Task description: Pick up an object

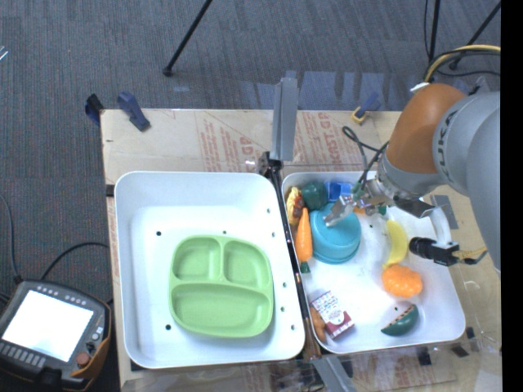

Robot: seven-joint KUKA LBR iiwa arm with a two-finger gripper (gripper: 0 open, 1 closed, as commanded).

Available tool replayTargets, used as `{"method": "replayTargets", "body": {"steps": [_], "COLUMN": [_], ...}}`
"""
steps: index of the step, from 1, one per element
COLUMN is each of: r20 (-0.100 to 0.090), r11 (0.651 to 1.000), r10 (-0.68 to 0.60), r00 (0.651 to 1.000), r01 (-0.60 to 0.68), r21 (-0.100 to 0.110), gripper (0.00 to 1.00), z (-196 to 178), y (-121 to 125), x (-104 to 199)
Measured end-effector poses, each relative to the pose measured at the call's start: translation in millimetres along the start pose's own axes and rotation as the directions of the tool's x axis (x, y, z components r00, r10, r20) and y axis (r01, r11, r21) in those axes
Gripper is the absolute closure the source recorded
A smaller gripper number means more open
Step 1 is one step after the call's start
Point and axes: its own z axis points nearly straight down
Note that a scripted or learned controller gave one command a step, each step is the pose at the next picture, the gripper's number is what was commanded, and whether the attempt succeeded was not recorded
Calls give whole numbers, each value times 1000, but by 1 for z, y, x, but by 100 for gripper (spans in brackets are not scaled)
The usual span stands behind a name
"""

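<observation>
The tool hangs over the blue bowl in the right bin; its grip state cannot be told. Risk: crowding from the adjacent carrot and banana may deflect the approach, causing a missed grasp.

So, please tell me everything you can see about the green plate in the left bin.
The green plate is a light green tray with rounded corners and three compartments: two smaller ones at the far side, one long one at the near side. It looks like smooth plastic. It lies flat, right way up, on the floor of the left bin, slightly turned, touching nothing else.
</observation>
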Motion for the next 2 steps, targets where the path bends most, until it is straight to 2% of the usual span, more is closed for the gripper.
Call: {"method": "replayTargets", "body": {"steps": [1, 2], "r20": [-2, 2], "r11": [996, 993], "r10": [-93, 117], "r00": [996, 993], "r01": [93, -117], "r21": [-8, -1], "gripper": [0, 0], "z": [-1, -1], "y": [-28, 23], "x": [-35, 0]}}
